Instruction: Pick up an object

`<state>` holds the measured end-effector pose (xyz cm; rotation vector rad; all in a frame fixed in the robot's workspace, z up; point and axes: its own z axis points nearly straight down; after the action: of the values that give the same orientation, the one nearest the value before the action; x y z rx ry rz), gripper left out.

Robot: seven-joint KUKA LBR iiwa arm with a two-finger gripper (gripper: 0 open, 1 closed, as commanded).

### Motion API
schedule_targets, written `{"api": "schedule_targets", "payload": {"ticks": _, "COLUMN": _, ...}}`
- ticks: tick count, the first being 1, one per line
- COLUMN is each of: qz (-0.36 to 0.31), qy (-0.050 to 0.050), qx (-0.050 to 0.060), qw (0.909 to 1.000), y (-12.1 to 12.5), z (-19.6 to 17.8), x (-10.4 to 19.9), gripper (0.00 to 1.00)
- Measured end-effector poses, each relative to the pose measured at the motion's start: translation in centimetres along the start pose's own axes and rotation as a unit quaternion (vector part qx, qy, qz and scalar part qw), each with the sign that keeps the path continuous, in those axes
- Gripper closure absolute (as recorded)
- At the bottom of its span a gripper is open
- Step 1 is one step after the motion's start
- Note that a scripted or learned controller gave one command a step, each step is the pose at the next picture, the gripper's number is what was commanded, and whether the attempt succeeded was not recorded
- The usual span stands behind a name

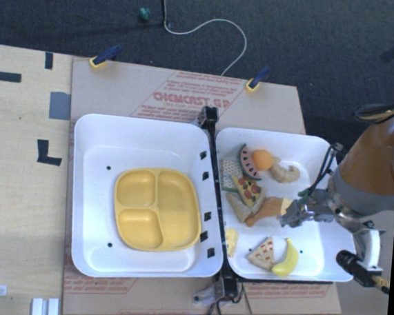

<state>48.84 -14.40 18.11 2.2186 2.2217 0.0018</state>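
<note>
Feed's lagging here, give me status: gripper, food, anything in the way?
Gripper low in right bin, nothing seen held. Banana, pizza slice, orange lying loose. Yellow tray in left bin.

Even, soft light; slight blur.

Sitting in the left shallow white plastic bin (84,177): a yellow three-compartment plastic tray (156,208). Lying beneath: a brown printed cardboard sheet (182,96), being pinched by two blue-and-yellow clamps (105,56). Trailing beyond: a thin white cable (217,25).
</note>
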Motion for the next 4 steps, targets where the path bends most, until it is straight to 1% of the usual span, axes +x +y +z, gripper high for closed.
{"api": "schedule_targets", "payload": {"ticks": 1, "qz": 0.000, "qy": 0.000, "qx": 0.000, "qw": 1.0000, "y": 0.1, "z": -4.6, "x": 0.0, "gripper": 1.00}}
{"api": "schedule_targets", "payload": {"ticks": 2, "qz": -0.003, "qy": 0.001, "qx": 0.002, "qw": 1.0000, "y": 0.3, "z": -5.0, "x": 5.4, "gripper": 1.00}}
{"api": "schedule_targets", "payload": {"ticks": 3, "qz": -0.003, "qy": 0.001, "qx": 0.002, "qw": 1.0000, "y": 2.5, "z": -5.3, "x": 10.6, "gripper": 1.00}}
{"api": "schedule_targets", "payload": {"ticks": 4, "qz": 0.000, "qy": 0.000, "qx": 0.003, "qw": 1.0000, "y": 1.6, "z": -4.8, "x": 11.4, "gripper": 1.00}}
